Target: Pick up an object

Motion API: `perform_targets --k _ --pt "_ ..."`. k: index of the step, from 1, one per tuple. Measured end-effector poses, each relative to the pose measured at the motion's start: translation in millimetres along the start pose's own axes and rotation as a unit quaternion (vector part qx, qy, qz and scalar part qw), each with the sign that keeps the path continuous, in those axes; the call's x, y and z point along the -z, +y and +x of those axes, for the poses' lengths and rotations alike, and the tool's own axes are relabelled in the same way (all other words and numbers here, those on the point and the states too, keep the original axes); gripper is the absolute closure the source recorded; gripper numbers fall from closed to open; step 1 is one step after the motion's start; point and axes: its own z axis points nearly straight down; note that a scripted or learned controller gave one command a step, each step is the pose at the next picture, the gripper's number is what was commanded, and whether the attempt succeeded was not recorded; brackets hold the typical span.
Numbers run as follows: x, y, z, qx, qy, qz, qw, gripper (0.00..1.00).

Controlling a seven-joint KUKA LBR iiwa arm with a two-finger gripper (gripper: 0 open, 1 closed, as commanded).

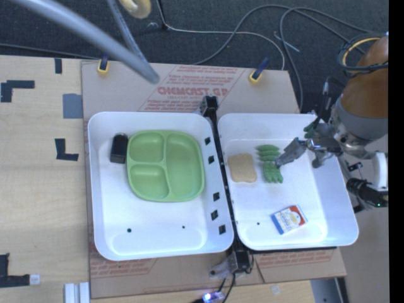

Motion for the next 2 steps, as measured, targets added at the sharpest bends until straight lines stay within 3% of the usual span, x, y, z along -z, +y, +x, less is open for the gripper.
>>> perform_targets --k 1,2 --pt "6.1 2.3 0.3 0.002 -0.001 -0.006 1.0 0.0" --pt "-56.2 -2.2 6.3 0.001 0.0 -0.003 1.0 0.0"
